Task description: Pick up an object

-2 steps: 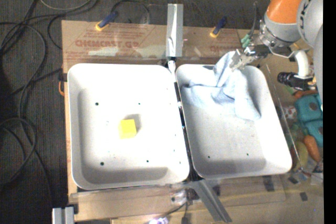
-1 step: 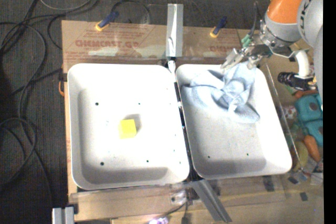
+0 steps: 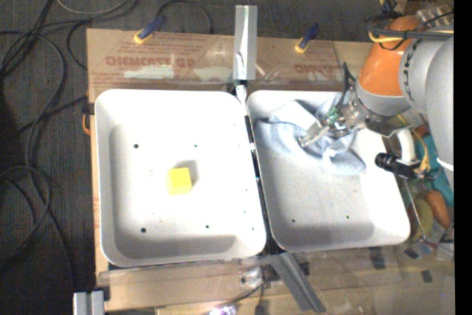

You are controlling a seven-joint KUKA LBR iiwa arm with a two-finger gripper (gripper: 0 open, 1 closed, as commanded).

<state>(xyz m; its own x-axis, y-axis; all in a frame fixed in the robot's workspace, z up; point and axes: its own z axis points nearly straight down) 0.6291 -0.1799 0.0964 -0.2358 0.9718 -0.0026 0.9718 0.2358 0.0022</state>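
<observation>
Down over the right shallow white plastic bin [image 3: 383,229], the grey arm [image 3: 435,85] with its orange band reaches in from the right, and its hand [image 3: 318,130] sits low in the upper part of that bin, touching a crumpled pale blue cloth [image 3: 284,130]. A fold of the cloth appears bunched up at the fingertips, but whether the hand is clenched on it or released cannot be told from this angle. The cloth spreads from the bin's upper left towards its middle. In the left shallow white plastic bin [image 3: 110,158], well apart from the hand, a small yellow foam-like cube [image 3: 180,180] lies near the centre. Both bins rest side by side on the brown cardboard-topped bench [image 3: 169,59].
</observation>
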